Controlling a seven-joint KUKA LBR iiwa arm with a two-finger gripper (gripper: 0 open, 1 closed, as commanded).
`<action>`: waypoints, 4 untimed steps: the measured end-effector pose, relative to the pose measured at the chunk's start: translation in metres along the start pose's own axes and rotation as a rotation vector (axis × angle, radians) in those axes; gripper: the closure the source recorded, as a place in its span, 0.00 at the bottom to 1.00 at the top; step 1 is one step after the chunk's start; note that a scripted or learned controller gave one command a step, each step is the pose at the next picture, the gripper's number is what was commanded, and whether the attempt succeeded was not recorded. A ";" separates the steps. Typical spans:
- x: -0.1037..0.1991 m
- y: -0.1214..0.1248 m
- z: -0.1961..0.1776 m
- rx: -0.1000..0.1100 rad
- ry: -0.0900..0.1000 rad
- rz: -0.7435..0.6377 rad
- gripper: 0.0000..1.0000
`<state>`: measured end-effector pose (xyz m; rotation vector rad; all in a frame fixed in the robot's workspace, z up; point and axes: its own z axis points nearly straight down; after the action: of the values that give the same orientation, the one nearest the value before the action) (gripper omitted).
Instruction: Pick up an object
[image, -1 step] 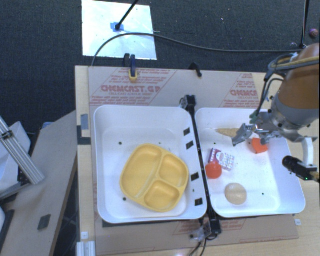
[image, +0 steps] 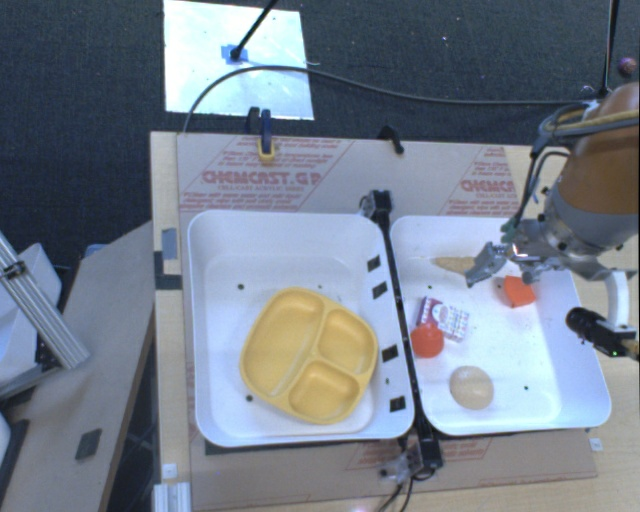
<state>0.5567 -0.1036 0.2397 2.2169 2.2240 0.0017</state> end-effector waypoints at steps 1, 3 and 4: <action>-0.006 0.002 0.060 0.004 0.001 0.002 0.00; -0.009 -0.001 0.153 0.000 0.004 0.002 0.00; -0.010 0.003 0.137 -0.018 -0.002 0.001 1.00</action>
<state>0.5601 -0.1139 0.1026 2.2075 2.2130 0.0196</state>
